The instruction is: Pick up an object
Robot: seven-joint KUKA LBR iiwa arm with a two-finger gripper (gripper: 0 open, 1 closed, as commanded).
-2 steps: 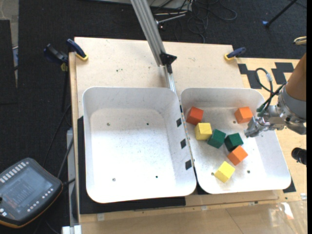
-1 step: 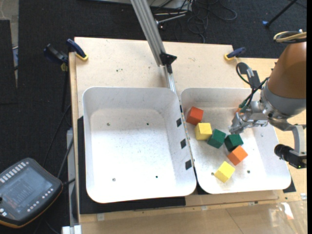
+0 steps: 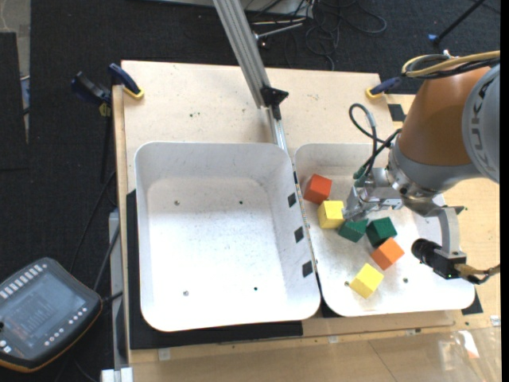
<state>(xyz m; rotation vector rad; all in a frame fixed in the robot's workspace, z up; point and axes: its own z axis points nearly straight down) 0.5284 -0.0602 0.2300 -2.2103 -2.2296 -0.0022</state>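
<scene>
From my station I see the arm [image 3: 445, 126] entering from the right of the frame, its orange band sitting over the right bin [image 3: 413, 297]; the gripper [image 3: 362, 205] is down among the blocks near the centre-right of the picture; whether it is released or clenched, I cannot tell, as the wrist hides it. The blocks all lie in the right bin: an orange block [image 3: 318, 187] towards the bin's upper left; a yellow block [image 3: 332, 213] just below it, close beside the gripper; a dark green block [image 3: 353, 230] touching the yellow one's lower right; a second green block [image 3: 382, 229] just beside that; a second orange block [image 3: 388, 253] under it; a second yellow block [image 3: 367, 280] lower still, apart from the cluster. The left bin [image 3: 159, 173] fills the middle of the frame; a handheld pendant [image 3: 40, 313] lies at lower left; a metal rail [image 3: 242, 38] slants down from the top centre.
</scene>
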